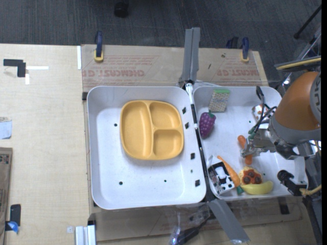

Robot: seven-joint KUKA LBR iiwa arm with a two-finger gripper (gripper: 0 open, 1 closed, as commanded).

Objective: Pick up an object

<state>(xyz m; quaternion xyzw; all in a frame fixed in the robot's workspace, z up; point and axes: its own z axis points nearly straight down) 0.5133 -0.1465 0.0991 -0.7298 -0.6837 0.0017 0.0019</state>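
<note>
Entry, right bin (232, 92), with the gripper (250, 150) lowered into it from the right:

- Gripper: you see it low over the bin floor, the grey arm (299, 111) bulking over it. Whether the jaws are spread or pressed together, you cannot tell; the arm's bulk and its cables mask them.
- Small orange piece (241, 140): lies just beside the jaws on their far-left side, nearly touching. Judged the likeliest target. You cannot see it between the jaws, so count it as not held.
- Banana (257, 189): near side of the jaws, close below them, against the bin's near wall.
- Round red-brown piece (250, 176): between the jaws and the banana, resting at the banana's edge.
- Carrot (230, 169): left and nearward of the jaws, lying aslant.
- Grapes (206, 124): well left of the jaws, by the divider.
- Green sponge (219, 101): far-left of the jaws, at the far wall.
- Yellow plate (152, 129): well apart, in the left bin (104, 188).

Step judged in hand: the descent to grasp. Next move calls for you to centre the jaws over one piece, close firmly, then lift straight up clear of its neighbours
</note>
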